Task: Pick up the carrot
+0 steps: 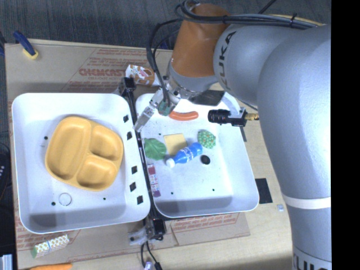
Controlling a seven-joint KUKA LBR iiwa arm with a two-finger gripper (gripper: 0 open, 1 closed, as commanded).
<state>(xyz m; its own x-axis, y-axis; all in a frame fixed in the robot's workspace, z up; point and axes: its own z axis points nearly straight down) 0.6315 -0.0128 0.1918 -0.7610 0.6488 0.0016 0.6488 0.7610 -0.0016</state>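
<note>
The carrot (pixel 184 116) lies just right of the tool (pixel 153 109).

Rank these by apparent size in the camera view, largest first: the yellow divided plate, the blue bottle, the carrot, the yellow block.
1. Yellow divided plate, by far the largest.
2. Blue bottle.
3. Carrot and yellow block look too alike to rank; the block is partly hidden by the bottle.
</note>
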